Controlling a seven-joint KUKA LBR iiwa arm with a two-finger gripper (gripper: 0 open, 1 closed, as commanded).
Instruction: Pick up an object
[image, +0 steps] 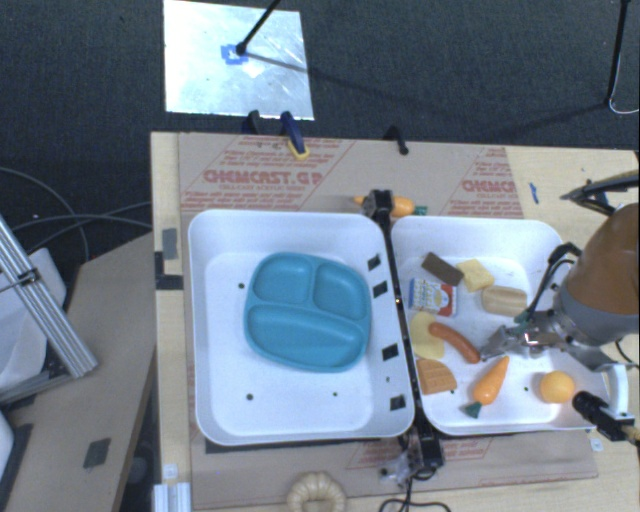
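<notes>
Jaws are hanging over the right bin, and how wide they are standing I cannot tell

The gripper (512, 341) is hovering low inside the right bin (545, 236), and nothing is showing between its fingers. Closest to it, the toy carrot (488, 383) is lying just below and a little to the left, its long axis running on a slant from upper right down to its green tip at lower left. The red sausage (455, 341) is lying just to the left of the gripper, also slanted, and an orange ball (556, 386) is sitting to the lower right. A small carton (433, 296) is showing a red and blue label which is too small for reading. On the cardboard sheet (262, 173) behind the bins, red letters are reading "CHEMCAST GP". The blue plate (306, 310) is resting in the left bin (215, 330), well apart
</notes>
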